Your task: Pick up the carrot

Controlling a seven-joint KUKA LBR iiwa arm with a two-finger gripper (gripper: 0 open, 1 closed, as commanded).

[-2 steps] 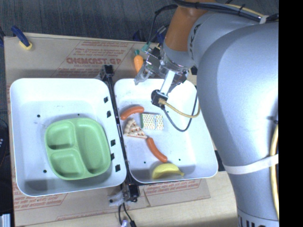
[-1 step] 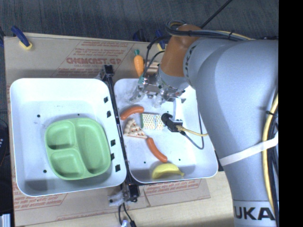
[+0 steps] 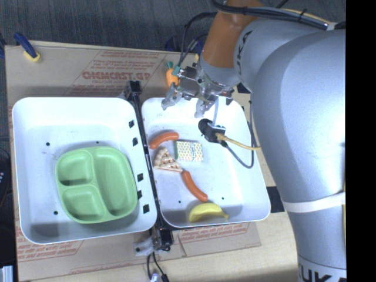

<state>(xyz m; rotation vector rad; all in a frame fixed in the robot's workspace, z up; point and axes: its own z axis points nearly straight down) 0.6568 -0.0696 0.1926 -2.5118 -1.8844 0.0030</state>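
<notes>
The carrot (image 3: 194,185), a slim orange tapered piece, lies slantwise in the right bin (image 3: 249,181), toward its near side. My gripper (image 3: 184,104) hangs over the far end of that bin. It is open, with nothing between its fingers (image 3: 167,101). It stands well behind the carrot, with other toy food between them.
In the right bin, a curved orange-red sausage (image 3: 163,138) lies left of centre, by a pale patterned square (image 3: 189,151) and a pizza slice (image 3: 165,160). A banana (image 3: 207,212) rests at the near wall. A green divided plate (image 3: 97,183) sits in the left bin (image 3: 29,157).
</notes>
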